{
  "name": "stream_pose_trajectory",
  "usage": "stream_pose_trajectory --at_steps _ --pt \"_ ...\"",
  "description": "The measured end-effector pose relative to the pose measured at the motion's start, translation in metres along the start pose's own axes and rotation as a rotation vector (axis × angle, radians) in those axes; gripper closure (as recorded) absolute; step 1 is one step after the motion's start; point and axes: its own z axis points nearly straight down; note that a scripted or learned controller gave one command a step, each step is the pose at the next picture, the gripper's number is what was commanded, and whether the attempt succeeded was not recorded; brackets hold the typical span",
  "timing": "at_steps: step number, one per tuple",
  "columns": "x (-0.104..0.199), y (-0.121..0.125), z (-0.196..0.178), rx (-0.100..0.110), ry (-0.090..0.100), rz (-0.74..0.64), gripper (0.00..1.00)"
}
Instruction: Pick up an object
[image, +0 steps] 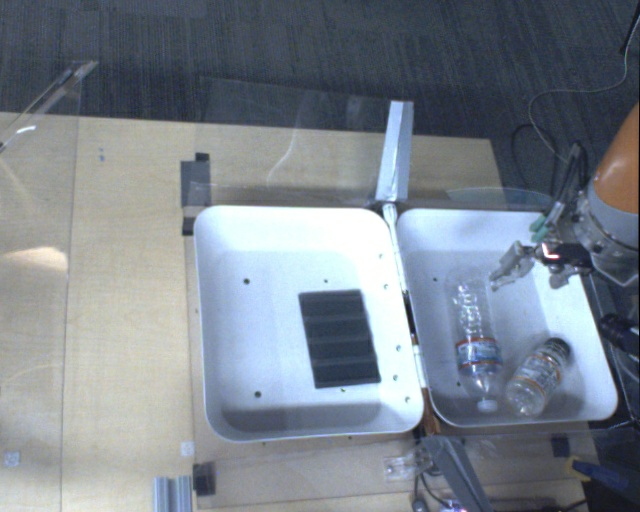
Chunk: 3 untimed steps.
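Two clear plastic water bottles lie in the right bin (440, 245). The slim one (475, 340) lies lengthwise near the middle, its cap toward the front. A shorter one (538, 375) rests tilted at the front right. My gripper (530, 272) hangs over the back right part of this bin, just beyond the slim bottle's far end. Its fingers (503, 270) are spread open with nothing between them. A black ridged rectangular pad (340, 338) lies flat in the middle of the left bin (230, 300).
A grey metal bar (394, 150) stands behind the seam between the bins. Cables (560, 130) trail at the right behind the arm. Clear acrylic sheets cover the wooden bench (100, 300) to the left.
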Motion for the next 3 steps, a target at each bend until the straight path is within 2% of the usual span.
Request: stream_pose_trajectory --at_steps 1,2,3 --pt "0.002 0.027 0.172 0.002 0.001 -0.130 0.00" --pt "0.024 0.035 0.193 -0.010 -0.003 -0.274 0.00" --pt "0.026 0.038 0.182 -0.017 -0.003 -0.274 1.00"
